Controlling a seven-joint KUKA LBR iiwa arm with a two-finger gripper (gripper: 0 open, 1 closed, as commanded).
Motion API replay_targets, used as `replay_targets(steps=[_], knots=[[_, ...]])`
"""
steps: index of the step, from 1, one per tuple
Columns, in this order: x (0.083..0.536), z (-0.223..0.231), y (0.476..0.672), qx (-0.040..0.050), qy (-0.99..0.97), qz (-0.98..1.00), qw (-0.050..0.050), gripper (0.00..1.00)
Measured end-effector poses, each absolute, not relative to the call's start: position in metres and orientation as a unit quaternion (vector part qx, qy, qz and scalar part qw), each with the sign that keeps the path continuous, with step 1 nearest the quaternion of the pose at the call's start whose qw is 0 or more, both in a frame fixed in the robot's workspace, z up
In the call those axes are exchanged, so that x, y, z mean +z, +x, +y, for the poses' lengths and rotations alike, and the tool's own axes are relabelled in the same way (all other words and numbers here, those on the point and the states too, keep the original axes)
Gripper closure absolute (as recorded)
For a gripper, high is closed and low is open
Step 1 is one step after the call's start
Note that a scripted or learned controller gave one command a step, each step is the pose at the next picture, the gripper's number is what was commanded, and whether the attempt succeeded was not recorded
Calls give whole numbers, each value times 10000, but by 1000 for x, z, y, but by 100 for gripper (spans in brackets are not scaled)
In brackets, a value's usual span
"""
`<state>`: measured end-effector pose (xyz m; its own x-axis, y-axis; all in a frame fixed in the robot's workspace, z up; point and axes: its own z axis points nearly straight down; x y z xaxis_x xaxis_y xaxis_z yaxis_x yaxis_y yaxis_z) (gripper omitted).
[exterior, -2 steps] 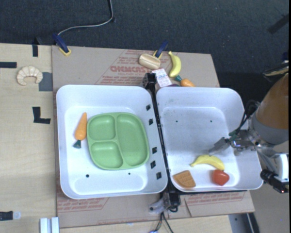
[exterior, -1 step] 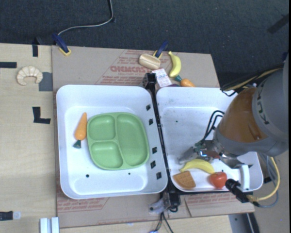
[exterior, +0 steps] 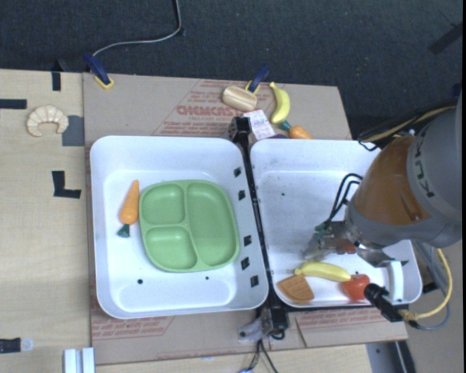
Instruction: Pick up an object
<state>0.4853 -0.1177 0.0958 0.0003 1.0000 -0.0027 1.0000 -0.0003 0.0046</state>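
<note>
Two shallow white bins sit side by side on a cardboard-covered bench.

The left bin holds a green divided plate with a carrot beside it. In the right bin, the gripper hangs just above a banana, near a tomato and an orange wedge; its grip cannot be made out.
</note>
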Motion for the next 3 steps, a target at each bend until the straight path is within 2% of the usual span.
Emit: replay_targets(steps=[1,2,3], knots=[[184,-16,537,2,7064,7079,-7,100],[258,-69,586,-7,7071,7071,9,100],[228,-30,621,-12,7066,7076,-2,100]])
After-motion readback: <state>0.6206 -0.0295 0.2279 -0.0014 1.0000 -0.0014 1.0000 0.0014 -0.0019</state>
